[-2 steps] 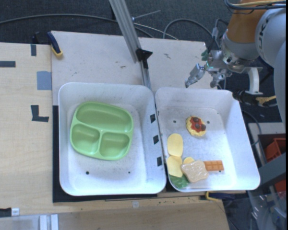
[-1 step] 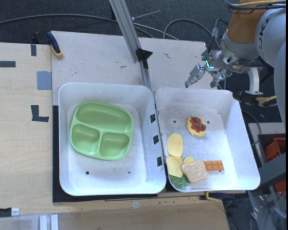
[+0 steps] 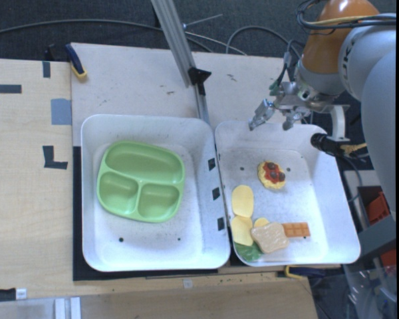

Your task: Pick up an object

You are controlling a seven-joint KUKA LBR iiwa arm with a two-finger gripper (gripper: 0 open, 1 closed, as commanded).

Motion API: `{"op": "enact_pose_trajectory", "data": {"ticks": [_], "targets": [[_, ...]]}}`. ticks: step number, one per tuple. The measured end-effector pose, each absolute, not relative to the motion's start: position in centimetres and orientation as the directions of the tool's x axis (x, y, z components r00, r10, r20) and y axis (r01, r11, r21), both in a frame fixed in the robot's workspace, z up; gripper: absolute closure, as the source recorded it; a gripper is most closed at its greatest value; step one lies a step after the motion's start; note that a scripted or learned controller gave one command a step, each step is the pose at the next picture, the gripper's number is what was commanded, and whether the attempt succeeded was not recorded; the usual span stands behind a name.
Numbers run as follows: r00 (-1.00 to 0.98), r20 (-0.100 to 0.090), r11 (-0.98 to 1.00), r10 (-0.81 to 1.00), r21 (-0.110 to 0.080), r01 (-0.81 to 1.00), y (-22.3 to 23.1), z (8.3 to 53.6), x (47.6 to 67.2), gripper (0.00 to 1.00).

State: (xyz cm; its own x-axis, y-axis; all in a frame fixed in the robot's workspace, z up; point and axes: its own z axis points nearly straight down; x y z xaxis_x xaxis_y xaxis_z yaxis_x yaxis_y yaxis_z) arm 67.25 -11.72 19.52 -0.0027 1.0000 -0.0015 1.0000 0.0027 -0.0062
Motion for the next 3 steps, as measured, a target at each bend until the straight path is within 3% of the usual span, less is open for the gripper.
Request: {"op": "enact_pose_trajectory", "data": {"ticks": [1,2,3], "targets": [[-0.003,-0.001,0.003,1.000,-0.006,1.000,-11.1,14.5,67.9,0.00],[0.001,-0.002,-0.001,1.000,-0.018,1.000,-11.2,9.4,67.6,0.00],[0.000,-0.002,0.000,1.000,-0.018,1.000,-11.2,10.4,67.6,1.00]]}}
